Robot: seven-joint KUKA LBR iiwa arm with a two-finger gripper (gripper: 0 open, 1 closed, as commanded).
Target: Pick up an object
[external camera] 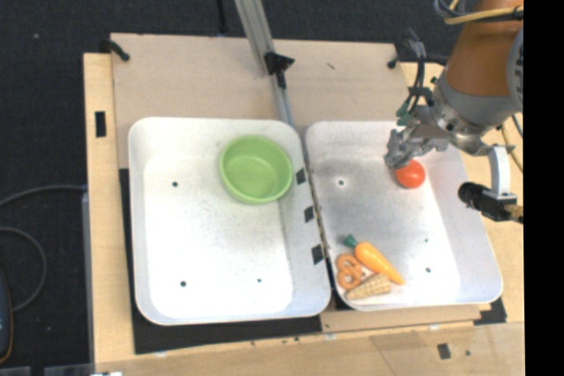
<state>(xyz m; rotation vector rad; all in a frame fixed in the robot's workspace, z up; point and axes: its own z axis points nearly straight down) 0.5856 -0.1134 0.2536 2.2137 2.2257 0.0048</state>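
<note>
A small red tomato-like ball [411, 177] lies in the right bin [458, 269], toward its far right side. My gripper [400, 158] hangs at the ball's upper left edge and seems to touch or overlap it from above. An orange carrot [380, 260], a pretzel [350, 271] and a pale waffle cone [371, 286] lie together in the right bin's near left corner. A green bowl [256, 169] stands upright in the far part of the left bin [176, 277].
A slanted metal pole [251, 4] rises from the back, ending near the gap between the bins. The arm's grey and orange body [480, 57] hangs over the right bin's far right corner. A black fitting [483, 198] juts beside the bin's right rim.
</note>
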